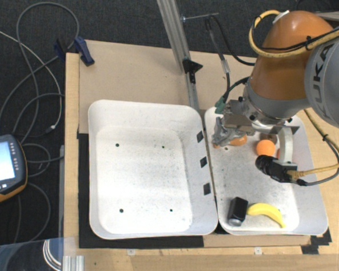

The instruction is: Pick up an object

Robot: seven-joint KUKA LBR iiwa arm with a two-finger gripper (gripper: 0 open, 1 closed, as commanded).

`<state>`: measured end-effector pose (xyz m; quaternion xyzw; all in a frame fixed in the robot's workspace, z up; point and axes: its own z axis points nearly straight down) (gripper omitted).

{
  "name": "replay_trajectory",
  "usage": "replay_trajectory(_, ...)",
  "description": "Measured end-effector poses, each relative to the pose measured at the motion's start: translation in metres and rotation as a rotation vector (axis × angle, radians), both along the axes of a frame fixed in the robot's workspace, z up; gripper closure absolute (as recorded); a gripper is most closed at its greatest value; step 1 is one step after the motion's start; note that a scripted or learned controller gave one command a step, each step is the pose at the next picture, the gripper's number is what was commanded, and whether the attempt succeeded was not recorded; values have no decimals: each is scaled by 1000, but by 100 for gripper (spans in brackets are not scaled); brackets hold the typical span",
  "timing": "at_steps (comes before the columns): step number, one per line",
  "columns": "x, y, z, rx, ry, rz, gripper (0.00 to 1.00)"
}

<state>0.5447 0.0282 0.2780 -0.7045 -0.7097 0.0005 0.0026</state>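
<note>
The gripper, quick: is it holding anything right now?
Gripper: low in the right bin, against an orange object; whether it grips it cannot be told.

Even, fairly bright overhead light fills the scene, washing the two shallow white plastic bins (139, 170) nearly to glare while the dark carpeted floor (31, 49) toward nine and twelve o'clock stays dim. Shadows are soft and short, the clearest falling just beneath the big grey and orange robot arm (294, 59) at two o'clock. Focus is slightly soft and grainy, with small items at five o'clock lacking fine detail.
</note>
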Motion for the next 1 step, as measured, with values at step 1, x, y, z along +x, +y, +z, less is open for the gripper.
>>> replay_trajectory(1,-9,42,-29,-1,2,-2,100)
